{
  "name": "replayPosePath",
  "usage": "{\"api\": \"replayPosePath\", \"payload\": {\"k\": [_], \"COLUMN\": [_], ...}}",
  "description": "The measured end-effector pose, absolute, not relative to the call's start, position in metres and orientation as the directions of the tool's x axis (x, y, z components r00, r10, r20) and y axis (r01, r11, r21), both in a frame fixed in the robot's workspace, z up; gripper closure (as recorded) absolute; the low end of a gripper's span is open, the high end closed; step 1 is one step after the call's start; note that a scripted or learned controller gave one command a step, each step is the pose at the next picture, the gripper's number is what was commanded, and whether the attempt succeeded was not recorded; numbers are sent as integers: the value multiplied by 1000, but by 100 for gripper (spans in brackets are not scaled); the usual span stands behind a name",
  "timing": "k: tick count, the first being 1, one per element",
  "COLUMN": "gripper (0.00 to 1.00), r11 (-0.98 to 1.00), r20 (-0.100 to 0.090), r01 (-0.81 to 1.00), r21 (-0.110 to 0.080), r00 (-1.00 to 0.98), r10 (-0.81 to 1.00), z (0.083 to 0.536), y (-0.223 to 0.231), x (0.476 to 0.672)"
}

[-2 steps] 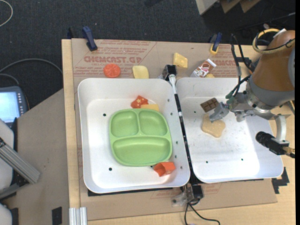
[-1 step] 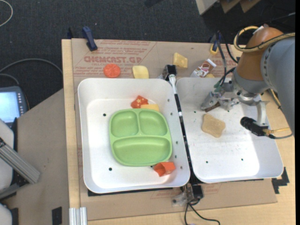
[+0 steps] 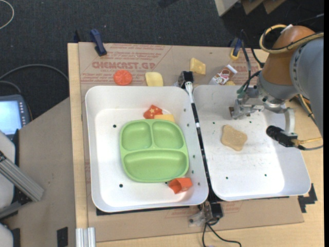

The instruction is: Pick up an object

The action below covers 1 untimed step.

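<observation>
Dark carpet surrounds a cardboard-covered bench [image 3: 133, 60] bearing two shallow white bins. We see the left white bin [image 3: 100, 153] holding a green three-compartment plastic plate [image 3: 153, 151], with a small red toy piece [image 3: 152, 111] and a pale yellow piece [image 3: 165, 118] just beside its upper rim and an orange block [image 3: 179, 184] touching its lower right edge. At centre right, the right white bin [image 3: 267, 174] holds a tan toast-shaped slice [image 3: 234, 137], the likeliest thing to pick. The metal two-finger gripper [image 3: 240, 108] hangs up and to the right of the slice, apart from it, with nothing between its tips; we cannot tell whether it is spread or closed. We judge the approach step in hand: next, the gripper must centre over the slice and descend.
</observation>
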<state>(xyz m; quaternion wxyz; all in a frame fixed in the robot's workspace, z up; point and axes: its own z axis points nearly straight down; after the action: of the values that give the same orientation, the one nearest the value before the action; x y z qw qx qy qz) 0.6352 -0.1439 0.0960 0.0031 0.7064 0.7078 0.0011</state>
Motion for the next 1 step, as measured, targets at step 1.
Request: {"api": "replayPosePath", "payload": {"k": [1], "gripper": [0], "r11": [2], "r20": [-3], "r01": [1000], "r21": [4], "r00": [-2], "r10": [1000], "z": [95], "y": [-144], "x": [635]}}
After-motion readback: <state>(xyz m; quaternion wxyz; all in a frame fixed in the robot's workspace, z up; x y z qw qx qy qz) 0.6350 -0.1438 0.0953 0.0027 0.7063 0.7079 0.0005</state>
